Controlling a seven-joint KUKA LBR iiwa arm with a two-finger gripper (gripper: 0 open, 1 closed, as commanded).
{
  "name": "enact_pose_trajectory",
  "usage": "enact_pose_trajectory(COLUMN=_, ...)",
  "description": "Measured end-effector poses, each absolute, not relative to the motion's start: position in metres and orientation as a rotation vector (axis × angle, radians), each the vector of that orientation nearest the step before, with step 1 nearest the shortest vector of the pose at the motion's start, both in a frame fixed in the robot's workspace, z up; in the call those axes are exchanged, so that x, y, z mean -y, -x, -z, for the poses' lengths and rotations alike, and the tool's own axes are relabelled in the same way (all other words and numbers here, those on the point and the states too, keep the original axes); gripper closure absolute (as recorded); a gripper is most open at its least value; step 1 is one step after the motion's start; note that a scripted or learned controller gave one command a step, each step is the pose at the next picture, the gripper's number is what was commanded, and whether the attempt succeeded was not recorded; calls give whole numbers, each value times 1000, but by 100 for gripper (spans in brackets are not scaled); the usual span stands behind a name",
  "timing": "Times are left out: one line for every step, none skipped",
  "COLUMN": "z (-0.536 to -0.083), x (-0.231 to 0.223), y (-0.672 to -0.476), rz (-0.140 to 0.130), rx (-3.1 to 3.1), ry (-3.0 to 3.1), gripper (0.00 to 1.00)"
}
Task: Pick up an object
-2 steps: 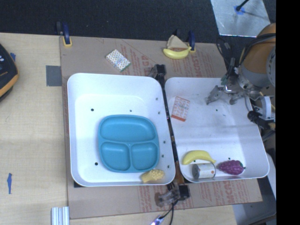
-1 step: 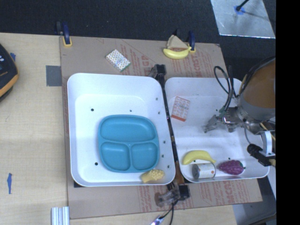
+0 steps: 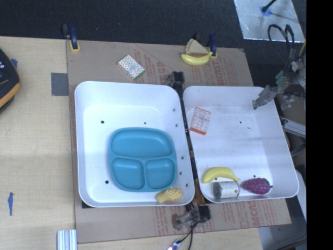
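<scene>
In the right bin (image 3: 244,139), a yellow banana (image 3: 219,174), a small grey and white can (image 3: 226,189) lying on its side, and a purple bunch of grapes (image 3: 256,185) sit close together at the near edge. An orange and white card (image 3: 200,121) lies flat near that bin's far left corner. The left bin (image 3: 93,113) holds a blue divided plate (image 3: 142,158) and a small yellow knobbly piece (image 3: 169,195) at its near edge. My gripper (image 3: 261,98) hangs over the right bin's far right corner, well away from all the objects.
Outside the bins, on the cardboard, lie a second banana with a sandwich-like piece (image 3: 196,54) and a small patterned packet (image 3: 130,66). A yellow and black device (image 3: 6,77) sits at the far left. Blue clamps (image 3: 73,38) pin the cardboard's far edge.
</scene>
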State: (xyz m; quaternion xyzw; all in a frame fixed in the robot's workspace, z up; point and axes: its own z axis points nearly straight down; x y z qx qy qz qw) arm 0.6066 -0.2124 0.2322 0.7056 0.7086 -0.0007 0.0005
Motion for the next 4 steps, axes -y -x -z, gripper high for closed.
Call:
enact_pose_trajectory(z=-91, x=178, y=-625, rz=5, rx=-2229, ry=-2217, gripper=0)
enact_pose_trajectory(z=-167, x=162, y=-642, rz=2, rx=-2227, ry=-2217, gripper=0)
enact_pose_trajectory(z=-177, x=163, y=-642, rz=4, rx=-2232, ry=-2214, gripper=100)
enact_pose_trajectory(z=-205, x=86, y=-657, rz=1, rx=-2228, ry=-2217, gripper=100)
